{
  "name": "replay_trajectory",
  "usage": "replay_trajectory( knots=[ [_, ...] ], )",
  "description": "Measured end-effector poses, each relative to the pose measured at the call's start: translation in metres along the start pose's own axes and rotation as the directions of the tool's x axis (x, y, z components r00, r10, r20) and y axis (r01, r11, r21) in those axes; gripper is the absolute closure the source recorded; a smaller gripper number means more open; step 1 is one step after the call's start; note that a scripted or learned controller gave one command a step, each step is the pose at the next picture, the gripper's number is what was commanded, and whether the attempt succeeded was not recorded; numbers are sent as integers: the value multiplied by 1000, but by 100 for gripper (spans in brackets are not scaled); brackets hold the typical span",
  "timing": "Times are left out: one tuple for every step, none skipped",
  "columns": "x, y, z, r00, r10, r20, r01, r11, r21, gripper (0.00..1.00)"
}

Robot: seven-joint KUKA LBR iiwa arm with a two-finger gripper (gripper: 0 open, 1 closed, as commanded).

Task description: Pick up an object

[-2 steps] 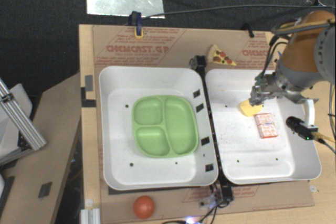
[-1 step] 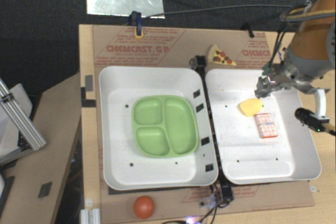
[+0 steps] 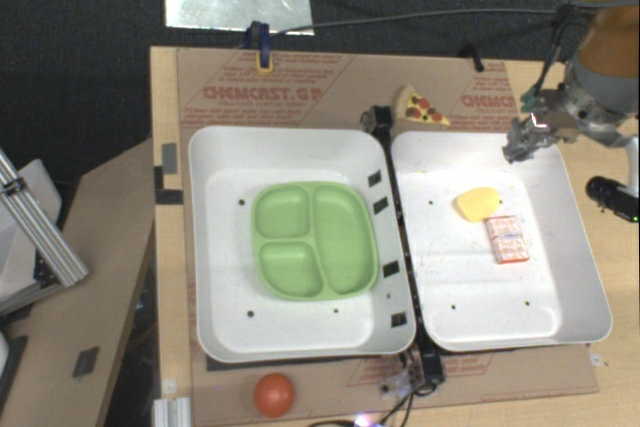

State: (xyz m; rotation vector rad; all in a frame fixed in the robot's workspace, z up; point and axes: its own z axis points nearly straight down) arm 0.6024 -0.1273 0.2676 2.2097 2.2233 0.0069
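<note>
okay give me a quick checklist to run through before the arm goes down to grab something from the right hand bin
1. Targets in the right bin: ok. A yellow piece and a small red and white box lie there.
2. Targets apart from each other: cannot tell. They lie very close, the box just below the yellow piece.
3. Claw free of load: cannot tell. It is too small and blurred at the bin's far right corner.
4. Claw above a target: not ok. It sits up and to the right of both items.
5. Items away from the walls: ok. Both lie near the bin's middle.
</note>
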Motion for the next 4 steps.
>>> replay_trajectory(
  knots=[
    [48,3,-3,1000,-2,-2,2,1000,5,100],
    [110,10,-2,1000,-5,-4,5,1000,5,100],
    [153,16,13,1000,-2,-3,2,1000,7,100],
    [206,18,31,1000,-3,-4,3,1000,8,100]
  ],
)
